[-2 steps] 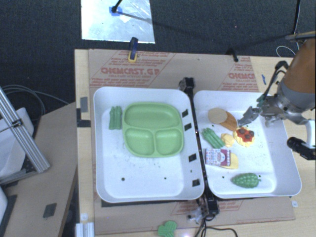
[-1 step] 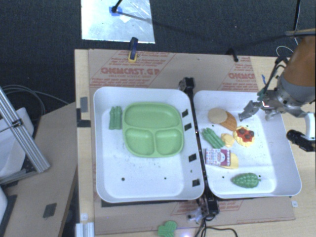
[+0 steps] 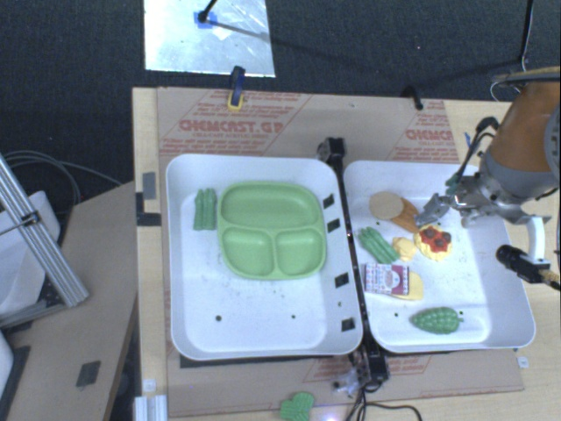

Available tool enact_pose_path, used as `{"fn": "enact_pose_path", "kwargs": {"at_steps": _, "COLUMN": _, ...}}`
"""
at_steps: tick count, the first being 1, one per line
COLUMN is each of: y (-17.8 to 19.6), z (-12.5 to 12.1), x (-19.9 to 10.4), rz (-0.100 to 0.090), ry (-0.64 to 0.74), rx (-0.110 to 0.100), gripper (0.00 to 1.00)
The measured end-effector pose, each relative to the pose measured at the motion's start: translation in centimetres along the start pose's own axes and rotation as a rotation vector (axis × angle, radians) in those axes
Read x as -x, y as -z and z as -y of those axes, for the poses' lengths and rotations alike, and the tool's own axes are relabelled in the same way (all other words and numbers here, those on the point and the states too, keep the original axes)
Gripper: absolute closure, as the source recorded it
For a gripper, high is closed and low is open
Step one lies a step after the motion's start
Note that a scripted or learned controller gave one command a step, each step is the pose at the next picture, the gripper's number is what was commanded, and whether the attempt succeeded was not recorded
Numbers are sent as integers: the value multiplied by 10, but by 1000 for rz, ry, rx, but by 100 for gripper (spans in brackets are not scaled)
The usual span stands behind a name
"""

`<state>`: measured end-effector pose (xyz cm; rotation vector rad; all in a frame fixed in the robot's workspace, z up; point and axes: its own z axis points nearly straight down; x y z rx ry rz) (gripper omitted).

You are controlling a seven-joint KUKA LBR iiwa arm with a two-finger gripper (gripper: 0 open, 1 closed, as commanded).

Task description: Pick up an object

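Jaws seen low over toy food in right bin, grip cannot be told, green plate left in left bin

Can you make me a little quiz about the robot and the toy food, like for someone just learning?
1. True or false: the green divided plate lies in the left bin.
2. Which toy lies nearest the front edge of the right bin? A) the red and yellow toy B) the bumpy green toy C) the round tan piece
3. Fill the gap: the robot's hand hovers over the ____ bin.

Key:
1. True. A small green bean-like toy lies beside the plate there.
2. B.
3. Right, close to the red and yellow toy. I cannot tell whether it holds anything.
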<state>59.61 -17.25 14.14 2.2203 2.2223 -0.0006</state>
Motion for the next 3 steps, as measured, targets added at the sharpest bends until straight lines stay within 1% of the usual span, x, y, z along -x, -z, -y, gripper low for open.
{"fn": "enact_pose_path", "kwargs": {"at_steps": 1, "y": -58, "z": -44, "x": -41, "rz": 0, "ry": 8, "rx": 4, "gripper": 0}}
{"fn": "enact_pose_path", "kwargs": {"at_steps": 2, "y": -43, "z": -46, "x": -39, "rz": 0, "ry": 5, "rx": 11, "gripper": 100}}
{"fn": "enact_pose_path", "kwargs": {"at_steps": 3, "y": 47, "z": 3, "x": -110, "rz": -3, "ry": 8, "rx": 2, "gripper": 100}}
